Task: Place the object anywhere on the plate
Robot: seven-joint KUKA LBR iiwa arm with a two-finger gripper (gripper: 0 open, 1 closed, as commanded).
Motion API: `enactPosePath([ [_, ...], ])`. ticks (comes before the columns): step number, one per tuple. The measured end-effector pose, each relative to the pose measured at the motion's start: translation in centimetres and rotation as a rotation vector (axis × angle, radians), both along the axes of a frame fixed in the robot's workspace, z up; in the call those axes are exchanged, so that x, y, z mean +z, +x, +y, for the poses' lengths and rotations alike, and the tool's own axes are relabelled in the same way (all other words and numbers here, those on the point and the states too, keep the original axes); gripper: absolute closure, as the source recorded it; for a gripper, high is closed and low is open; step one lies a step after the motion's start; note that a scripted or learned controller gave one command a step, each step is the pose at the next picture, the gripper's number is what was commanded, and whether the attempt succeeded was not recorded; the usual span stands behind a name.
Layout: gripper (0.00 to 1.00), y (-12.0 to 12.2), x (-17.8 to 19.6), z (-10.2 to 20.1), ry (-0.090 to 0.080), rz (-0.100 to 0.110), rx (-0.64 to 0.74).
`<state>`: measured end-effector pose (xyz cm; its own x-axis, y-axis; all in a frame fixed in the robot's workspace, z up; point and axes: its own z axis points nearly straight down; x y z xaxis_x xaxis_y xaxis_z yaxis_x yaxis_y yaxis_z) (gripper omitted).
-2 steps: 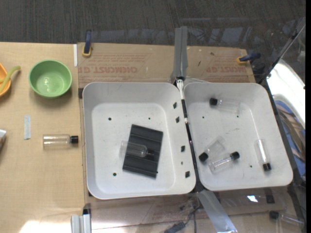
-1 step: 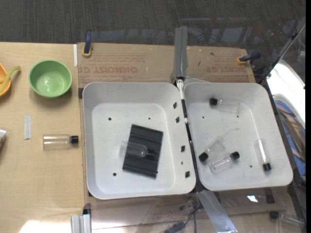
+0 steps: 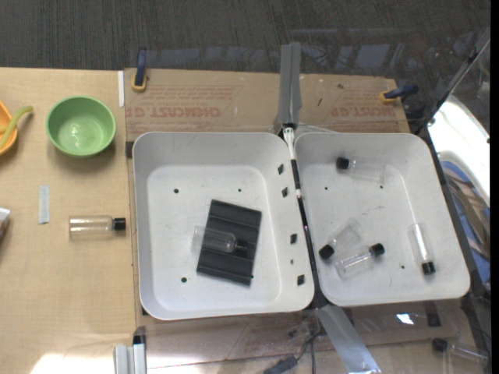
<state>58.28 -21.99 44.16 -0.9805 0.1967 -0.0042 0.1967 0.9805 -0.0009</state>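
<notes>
A: Where is the task's thing?

B: A clear vial (image 3: 219, 240) lies on its side on the dark plate (image 3: 234, 267) in the left bin (image 3: 156, 162); its whole body rests inside the plate's edges; its long axis runs roughly left to right in the view, across the plate's narrow width.

A: And the fingers?

B: I cannot tell how far open they are, nor whether they hold or touch anything; nothing grips the vial on the plate.

A: So which way does it lie from them?

B: That I cannot fix exactly; the arm comes in from the view's right, so the plate sits on the far side of the right bin (image 3: 444, 209) from its approach.

A: What is in that bin?

B: 4 more capped vials (image 3: 360, 260), all lying flat and apart from the plate; 2 of them lie just beside each other near the middle.

A: Your judgement?

B: With 1 vial on the plate, the placing looks done; if another is wanted, those 4 lie nearer the arm's side.
</notes>
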Motion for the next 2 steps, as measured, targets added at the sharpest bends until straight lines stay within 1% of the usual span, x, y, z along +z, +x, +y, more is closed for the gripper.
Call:
enactPosePath([
  [2,0.0,0.0,0.0,0.0,0.0,0.0,0.0],
])
